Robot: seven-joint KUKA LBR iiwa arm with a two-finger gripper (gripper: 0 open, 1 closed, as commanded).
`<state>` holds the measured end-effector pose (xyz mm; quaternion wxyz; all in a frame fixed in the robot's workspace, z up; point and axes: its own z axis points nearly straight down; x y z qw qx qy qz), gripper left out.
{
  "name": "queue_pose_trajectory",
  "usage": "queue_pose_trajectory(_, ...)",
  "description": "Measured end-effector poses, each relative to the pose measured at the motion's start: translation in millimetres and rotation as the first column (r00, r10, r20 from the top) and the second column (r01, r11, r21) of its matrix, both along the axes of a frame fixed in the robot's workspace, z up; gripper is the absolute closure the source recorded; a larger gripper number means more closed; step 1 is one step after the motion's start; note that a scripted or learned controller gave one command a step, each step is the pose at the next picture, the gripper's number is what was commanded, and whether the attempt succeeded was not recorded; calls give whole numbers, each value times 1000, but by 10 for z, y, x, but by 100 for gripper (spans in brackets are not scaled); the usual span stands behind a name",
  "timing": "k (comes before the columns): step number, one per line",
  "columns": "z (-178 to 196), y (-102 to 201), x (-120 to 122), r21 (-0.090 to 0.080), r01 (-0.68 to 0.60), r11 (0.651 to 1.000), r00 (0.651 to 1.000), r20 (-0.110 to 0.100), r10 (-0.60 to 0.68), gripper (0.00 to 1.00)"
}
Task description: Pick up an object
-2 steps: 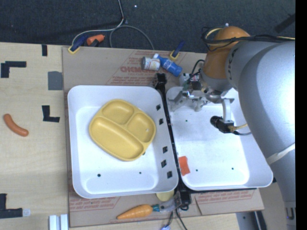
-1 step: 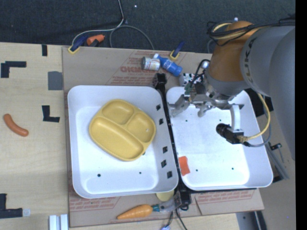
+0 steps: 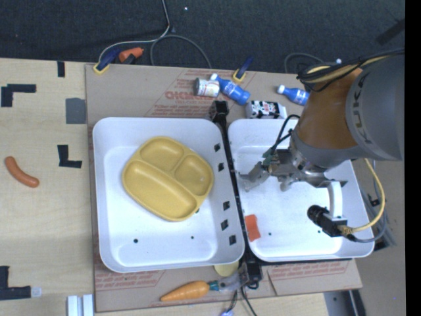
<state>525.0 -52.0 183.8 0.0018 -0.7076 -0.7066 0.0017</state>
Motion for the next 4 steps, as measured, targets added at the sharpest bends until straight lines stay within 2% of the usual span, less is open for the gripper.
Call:
queue_pose_trajectory(1, -1004, -445, 385, -2, 1, 1000, 1000, 11, -1, 0)
queue_pose_trajectory(2, -977, -424, 1018, -2, -4, 1000, 1000, 10, 4, 0)
queue_pose_trajectory(3, -986, -438, 1451, -1, -4, 1000, 1000, 8, 4, 0)
queue_pose_trajectory(4, 73, 195, 715, 3, -8, 1000, 1000, 11, 8, 0)
